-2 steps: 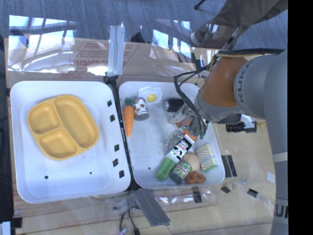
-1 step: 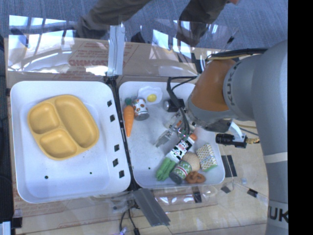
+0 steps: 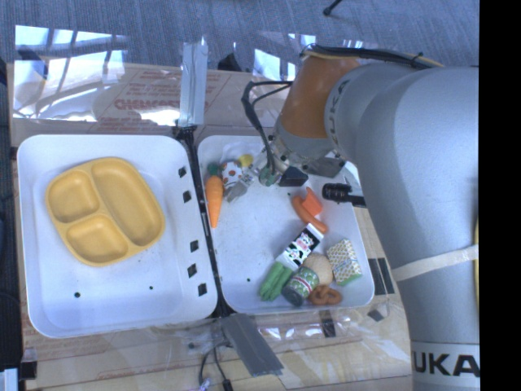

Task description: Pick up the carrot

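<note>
The carrot (image 3: 213,202) is orange with a green top. It lies lengthwise along the left wall of the right bin (image 3: 252,300), tip pointing toward the front. My gripper (image 3: 242,184) hangs just to the right of the carrot's upper end, low over the bin floor and close to the carrot. Nothing shows in its grasp. The grey arm with its orange band (image 3: 309,108) reaches in from the right and covers the bin's back right corner.
A small white and yellow toy (image 3: 232,169) sits behind the gripper. An orange piece (image 3: 308,208), a cow-patterned bottle (image 3: 299,249), a green vegetable (image 3: 275,282), a can (image 3: 303,283), a pretzel (image 3: 326,296) and a patterned box (image 3: 344,261) crowd the front right. A yellow divided plate (image 3: 104,210) lies in the left bin (image 3: 49,300).
</note>
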Robot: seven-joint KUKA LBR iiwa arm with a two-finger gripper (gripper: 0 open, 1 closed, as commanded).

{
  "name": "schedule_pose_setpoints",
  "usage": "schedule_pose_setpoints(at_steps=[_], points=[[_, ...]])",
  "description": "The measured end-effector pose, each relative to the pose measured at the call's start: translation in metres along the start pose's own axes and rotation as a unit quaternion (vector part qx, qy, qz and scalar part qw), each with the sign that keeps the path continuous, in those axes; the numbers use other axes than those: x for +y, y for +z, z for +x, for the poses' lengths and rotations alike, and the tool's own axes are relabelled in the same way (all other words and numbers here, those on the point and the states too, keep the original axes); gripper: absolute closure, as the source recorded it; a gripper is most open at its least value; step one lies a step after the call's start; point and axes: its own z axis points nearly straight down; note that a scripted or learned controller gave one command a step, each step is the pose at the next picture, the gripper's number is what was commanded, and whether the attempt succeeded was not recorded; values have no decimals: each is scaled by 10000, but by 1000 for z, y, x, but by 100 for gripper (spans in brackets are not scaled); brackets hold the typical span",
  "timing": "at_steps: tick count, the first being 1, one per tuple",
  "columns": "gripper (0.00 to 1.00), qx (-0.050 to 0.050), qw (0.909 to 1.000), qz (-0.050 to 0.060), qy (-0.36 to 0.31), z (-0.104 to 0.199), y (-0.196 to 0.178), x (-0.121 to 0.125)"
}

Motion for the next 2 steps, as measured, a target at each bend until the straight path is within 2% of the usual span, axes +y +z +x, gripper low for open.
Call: schedule_pose_setpoints(at_steps=[1, 2], points=[[0, 16, 9917, 21, 1284, 63, 1, -33], [0, -3, 9788, 9, 2046, 8, 0, 11]])
